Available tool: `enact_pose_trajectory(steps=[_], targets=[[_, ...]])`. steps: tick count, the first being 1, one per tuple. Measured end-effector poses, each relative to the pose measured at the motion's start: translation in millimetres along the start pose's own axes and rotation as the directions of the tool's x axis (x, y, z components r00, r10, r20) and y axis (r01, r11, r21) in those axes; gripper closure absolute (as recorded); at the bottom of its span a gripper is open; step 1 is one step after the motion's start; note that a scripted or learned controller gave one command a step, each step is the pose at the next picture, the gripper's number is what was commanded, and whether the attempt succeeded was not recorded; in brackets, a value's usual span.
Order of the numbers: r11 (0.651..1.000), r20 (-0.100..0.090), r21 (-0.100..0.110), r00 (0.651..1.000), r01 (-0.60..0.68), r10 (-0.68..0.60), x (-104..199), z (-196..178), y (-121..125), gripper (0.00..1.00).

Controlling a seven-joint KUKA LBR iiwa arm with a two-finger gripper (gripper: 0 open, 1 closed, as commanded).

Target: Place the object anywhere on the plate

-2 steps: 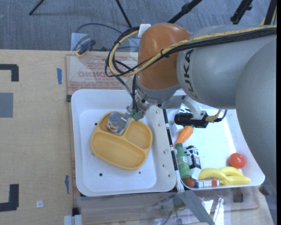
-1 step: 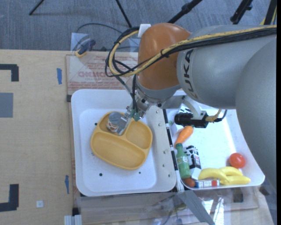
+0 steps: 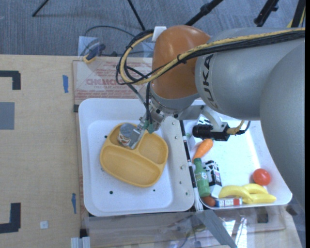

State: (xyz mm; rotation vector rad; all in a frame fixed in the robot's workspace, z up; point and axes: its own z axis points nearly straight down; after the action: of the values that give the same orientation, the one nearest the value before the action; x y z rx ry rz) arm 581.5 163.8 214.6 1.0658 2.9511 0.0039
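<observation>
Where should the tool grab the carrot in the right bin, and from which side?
Grip the carrot across its thick orange middle, coming straight down from above. It lies flat and slanted, narrow end toward the green bottle, so close the tool across the short width, not along its length. The bin wall sits close beside it.

Pretty obviously a robotics lab I'm driving this thing in, not anybody's kitchen. I've got a big grey industrial arm [image 3: 252, 72] with bundled yellow and black cables [image 3: 145, 53] strapped along it, hanging over a plywood bench [image 3: 38, 160] marked with black and blue tape. Two white bins [image 3: 97, 193] sit side by side on it, and the "food" looks like toy stuff: a plastic banana [image 3: 247, 193], carrot [image 3: 203, 148], tomato [image 3: 261, 176]. Behind the bench I can see grey office carpet [image 3: 63, 24] and black tripod legs [image 3: 135, 14], like camera or light stands.
</observation>
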Motion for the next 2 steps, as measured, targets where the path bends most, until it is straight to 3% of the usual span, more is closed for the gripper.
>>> enact_pose_trajectory(steps=[2], targets=[[1.0, 0.0, 0.0, 1.0, 0.0, 0.0, 0.0, 0.0, 0.0, 0.0]])
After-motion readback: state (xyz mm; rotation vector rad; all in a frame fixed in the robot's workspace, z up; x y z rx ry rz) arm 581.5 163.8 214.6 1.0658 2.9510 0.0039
